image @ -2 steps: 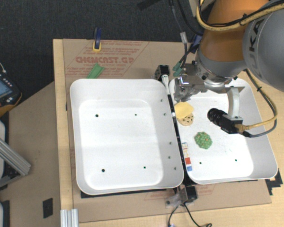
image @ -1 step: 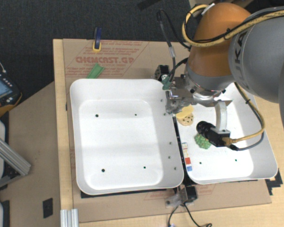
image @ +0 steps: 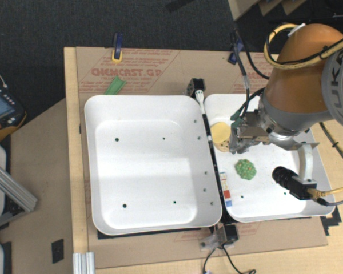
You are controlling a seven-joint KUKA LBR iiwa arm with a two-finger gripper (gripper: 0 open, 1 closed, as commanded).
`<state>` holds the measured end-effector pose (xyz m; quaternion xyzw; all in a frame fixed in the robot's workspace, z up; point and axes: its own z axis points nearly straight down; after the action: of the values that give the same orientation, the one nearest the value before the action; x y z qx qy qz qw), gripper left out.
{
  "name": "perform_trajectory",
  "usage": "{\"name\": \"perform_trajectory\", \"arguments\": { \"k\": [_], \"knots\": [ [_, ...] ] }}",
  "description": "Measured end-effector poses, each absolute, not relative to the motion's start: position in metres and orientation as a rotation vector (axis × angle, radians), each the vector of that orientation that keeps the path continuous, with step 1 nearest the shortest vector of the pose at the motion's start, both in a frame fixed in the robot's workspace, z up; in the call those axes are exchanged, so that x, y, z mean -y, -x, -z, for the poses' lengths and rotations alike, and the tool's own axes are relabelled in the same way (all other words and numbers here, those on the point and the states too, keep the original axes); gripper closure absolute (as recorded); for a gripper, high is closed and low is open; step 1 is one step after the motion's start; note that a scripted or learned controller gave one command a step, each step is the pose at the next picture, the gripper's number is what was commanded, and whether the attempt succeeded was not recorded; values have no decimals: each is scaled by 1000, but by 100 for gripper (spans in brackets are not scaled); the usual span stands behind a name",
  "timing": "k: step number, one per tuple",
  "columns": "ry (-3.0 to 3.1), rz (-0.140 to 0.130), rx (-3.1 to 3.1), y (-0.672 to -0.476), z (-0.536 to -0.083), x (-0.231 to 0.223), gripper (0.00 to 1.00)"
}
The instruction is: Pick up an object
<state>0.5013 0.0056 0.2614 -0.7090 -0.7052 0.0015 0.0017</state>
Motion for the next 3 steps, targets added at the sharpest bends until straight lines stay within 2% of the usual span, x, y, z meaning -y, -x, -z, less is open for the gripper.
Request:
{"name": "perform_trajectory", "arguments": {
  "k": [1,2,3],
  "knots": [
    [2227,-6,2211,-478,-241,59,100],
    [2213,8,2233,-509,-269,-18,100],
    [2215,18,2236,-509,-366,-93,100]
  ]
}}
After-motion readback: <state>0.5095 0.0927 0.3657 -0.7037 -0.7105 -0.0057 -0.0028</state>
